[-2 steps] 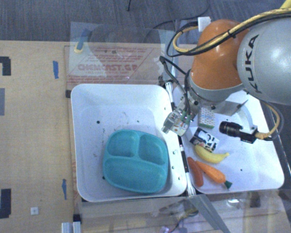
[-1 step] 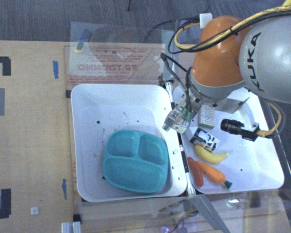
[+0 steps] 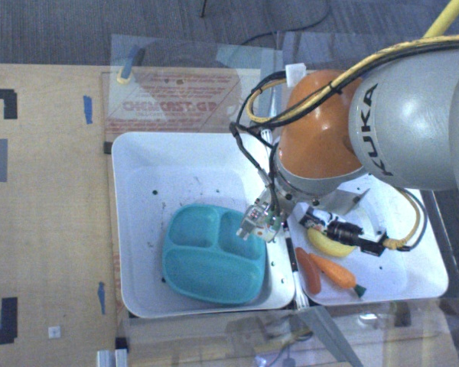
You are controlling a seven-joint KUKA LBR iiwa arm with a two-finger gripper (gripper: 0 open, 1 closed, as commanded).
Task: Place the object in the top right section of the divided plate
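A teal divided plate [image 3: 213,257] lies in the left white bin [image 3: 138,174], near its front right corner. My gripper [image 3: 260,222] hangs just over the plate's top right section, at the plate's right edge. Its fingertips look small and metallic, and whether anything sits between them cannot be made out. In the right bin [image 3: 421,277] lie a yellow banana [image 3: 330,243], an orange carrot [image 3: 335,270] and a red-orange pepper-like piece [image 3: 310,275].
The arm's orange band and grey body [image 3: 344,136] cover much of the right bin and the divider between the bins. Black and yellow cables [image 3: 398,239] trail over the right bin. A taped cardboard sheet [image 3: 176,102] lies behind the left bin.
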